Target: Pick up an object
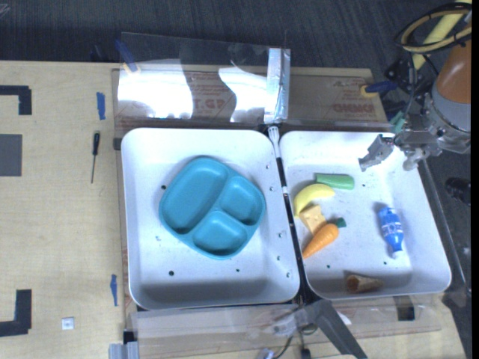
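Hovering gripper over right bin far corner, fingers spread, nothing held; next: descend onto blue bottle.

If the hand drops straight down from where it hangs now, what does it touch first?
Probably the bare floor of the right white bin, near its back right corner. The hand is over an open patch; the green oblong toy lies to its left, apart from it. Depth is uncertain.

pale wooden surface under dark carpeted floor.
glare lay on clear plastic sheet; black marks sat at left.
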`<state>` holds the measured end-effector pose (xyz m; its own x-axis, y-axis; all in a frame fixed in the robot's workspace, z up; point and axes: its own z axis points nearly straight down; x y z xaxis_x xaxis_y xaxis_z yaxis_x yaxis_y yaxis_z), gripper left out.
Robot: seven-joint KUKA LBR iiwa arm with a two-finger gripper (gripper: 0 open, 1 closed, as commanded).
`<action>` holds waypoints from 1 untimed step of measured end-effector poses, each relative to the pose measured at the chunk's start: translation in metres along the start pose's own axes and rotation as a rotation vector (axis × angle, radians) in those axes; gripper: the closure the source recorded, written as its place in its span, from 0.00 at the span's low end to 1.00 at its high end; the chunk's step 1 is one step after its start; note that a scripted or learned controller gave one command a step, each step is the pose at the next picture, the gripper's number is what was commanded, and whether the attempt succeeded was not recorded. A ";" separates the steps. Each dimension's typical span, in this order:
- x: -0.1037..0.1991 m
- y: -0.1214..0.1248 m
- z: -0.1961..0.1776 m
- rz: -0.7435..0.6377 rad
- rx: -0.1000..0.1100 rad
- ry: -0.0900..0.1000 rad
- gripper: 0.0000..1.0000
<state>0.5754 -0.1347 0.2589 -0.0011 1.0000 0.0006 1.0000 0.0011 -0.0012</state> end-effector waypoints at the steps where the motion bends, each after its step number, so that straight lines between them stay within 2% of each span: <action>1: -0.078 -0.046 0.117 0.260 0.006 0.003 0.00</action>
<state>0.5298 -0.2129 0.1424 0.2560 0.9667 0.0026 0.9667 -0.2559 -0.0077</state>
